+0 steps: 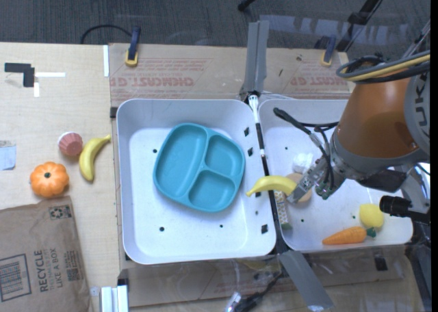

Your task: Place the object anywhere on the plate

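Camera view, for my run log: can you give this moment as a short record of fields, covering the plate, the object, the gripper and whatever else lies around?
plate: blue three-compartment plate in the left bin, nothing on it
object: yellow banana over the divide between bins, at the gripper
right bin: carrot, lemon
bench, left: second banana, small pumpkin, paper bag
task state: not yet placed

Divided plate point(198, 167) — smooth teal plastic, matt. Bins point(137, 187) — glossy white plastic. Bench point(55, 112) — pale wood grain. Bag point(37, 263) — brown paper.
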Tool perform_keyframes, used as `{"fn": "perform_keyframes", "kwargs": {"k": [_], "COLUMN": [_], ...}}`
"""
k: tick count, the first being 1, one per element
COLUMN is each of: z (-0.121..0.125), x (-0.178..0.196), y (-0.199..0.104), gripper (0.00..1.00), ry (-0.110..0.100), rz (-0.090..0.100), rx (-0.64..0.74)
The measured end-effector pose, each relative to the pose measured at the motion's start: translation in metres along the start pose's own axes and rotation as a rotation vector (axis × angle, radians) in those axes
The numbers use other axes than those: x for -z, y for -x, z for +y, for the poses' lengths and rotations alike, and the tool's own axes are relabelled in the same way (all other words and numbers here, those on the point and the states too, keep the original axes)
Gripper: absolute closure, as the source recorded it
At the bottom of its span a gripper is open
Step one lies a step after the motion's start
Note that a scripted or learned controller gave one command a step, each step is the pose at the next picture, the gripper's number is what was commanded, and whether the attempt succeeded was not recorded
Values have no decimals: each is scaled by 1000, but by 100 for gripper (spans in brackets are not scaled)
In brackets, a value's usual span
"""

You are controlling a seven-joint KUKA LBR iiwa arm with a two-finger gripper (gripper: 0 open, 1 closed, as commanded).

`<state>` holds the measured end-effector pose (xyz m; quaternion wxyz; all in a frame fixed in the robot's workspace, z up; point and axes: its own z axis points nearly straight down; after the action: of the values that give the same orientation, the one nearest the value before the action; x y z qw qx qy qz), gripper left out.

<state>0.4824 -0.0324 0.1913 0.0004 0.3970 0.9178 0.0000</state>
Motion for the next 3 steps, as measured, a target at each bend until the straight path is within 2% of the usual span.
{"fn": "perform_keyframes", "kwargs": {"k": [1,2,3], "z": [70,70,51], "x": [15,15,0], "y": [11,11,26], "gripper": [100,0,0], "ry": [-1,-2,-2], "rz": [-1,-1,0], "rx": [-148,-148,42]}}
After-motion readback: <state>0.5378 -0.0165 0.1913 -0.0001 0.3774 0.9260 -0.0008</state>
